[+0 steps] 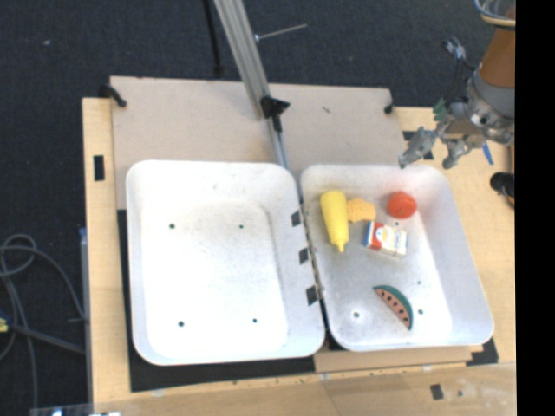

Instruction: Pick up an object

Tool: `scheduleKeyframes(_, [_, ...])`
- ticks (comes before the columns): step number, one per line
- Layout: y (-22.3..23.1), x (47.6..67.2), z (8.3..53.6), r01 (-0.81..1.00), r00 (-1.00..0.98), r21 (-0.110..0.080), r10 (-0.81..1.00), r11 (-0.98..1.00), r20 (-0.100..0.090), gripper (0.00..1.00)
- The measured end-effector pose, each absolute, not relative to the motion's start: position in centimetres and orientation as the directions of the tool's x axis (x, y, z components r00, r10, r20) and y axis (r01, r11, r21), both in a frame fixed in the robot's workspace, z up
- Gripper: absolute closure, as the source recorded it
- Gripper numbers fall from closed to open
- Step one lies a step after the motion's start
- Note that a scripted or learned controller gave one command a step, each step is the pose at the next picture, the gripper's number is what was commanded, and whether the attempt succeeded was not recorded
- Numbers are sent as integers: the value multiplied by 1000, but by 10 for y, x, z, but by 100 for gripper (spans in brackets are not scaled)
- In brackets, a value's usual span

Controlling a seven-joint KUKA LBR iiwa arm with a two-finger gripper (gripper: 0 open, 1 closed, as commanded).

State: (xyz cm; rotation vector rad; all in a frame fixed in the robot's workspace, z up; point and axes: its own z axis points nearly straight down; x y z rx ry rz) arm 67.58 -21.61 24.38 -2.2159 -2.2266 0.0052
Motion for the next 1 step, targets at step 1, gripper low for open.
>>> scheduleKeyframes(1, [-221, 672, 182, 1000, 0, -5, 1000, 0, -2, 0])
